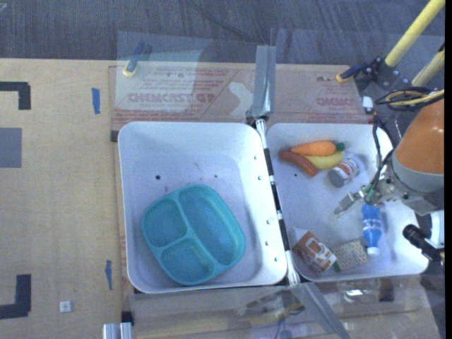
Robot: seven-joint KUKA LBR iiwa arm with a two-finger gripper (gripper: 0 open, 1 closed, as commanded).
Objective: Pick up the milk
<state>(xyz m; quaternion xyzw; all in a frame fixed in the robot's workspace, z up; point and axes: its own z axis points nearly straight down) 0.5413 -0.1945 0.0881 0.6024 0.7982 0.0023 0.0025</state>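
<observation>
- Nearest the camera I log the bench's front edge, with two white bins side by side just behind it: left bin (141,147) and right bin (395,260).
- Largest item: teal divided tray (192,233), lying flat in the left bin, towards its near side. Not part of the job.
- Arm (424,147) comes in from the right, orange band above the wrist, over the right bin's right side.
- Gripper (360,198) hangs low over the middle of the right bin; too small and blurred for me to tell whether it is spread or closed. I see nothing held.
- Milk: I take the small brown-and-white carton (315,253) at the right bin's near-left corner to be it, lying tilted, well apart from the gripper.
- Others in the right bin: blue-and-white bottle (371,226) just beside the gripper, carrot (314,147), banana (325,162), sausage (299,163), small can (344,171), flat packet (352,253) next to the carton.
- Step, my judgement: approach, not yet on target. Next move calls for shifting towards the near-left corner, aligning across the carton's narrow side, then descending clear of the packet.
</observation>
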